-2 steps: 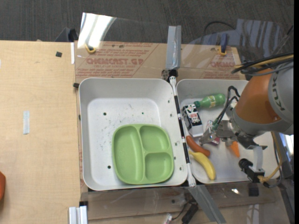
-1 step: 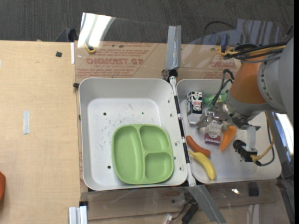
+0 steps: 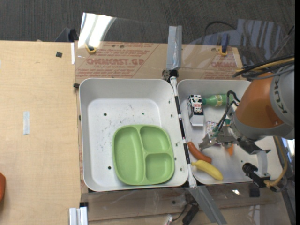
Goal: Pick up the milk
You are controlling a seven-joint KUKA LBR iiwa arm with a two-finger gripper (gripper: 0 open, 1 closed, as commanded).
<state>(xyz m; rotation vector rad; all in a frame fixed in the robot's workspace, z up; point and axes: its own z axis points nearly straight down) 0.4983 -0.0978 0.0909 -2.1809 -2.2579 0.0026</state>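
The milk (image 3: 196, 109) is a small carton lying near the far left corner of the right bin (image 3: 243, 176), close along the wall shared with the left bin (image 3: 91, 125). A green bottle (image 3: 214, 100) lies just beside its far right side, perhaps touching it.

The claw (image 3: 209, 141) hangs low over the middle of the right bin, nearer than the milk and a little to its right. Its fingers look spread, with nothing between them, though they are small and partly lost against the arm (image 3: 260, 111), so this is a reading and not a certainty.

Several things could spoil the pick. The carton sits close to the bin wall, so a finger coming down on its left side may strike the wall or land on top of the carton and not beside it. The bottle crowds the other side: a finger could catch it, roll it, or close on both together. A sausage (image 3: 198, 152) and a banana (image 3: 207, 169) lie just near of the claw, with a small orange piece (image 3: 230, 149) to the right; a low sweep could drag them. The carton's smooth faces may also slip from a shallow pinch.

The green plate (image 3: 143, 154) in the left bin is well clear.
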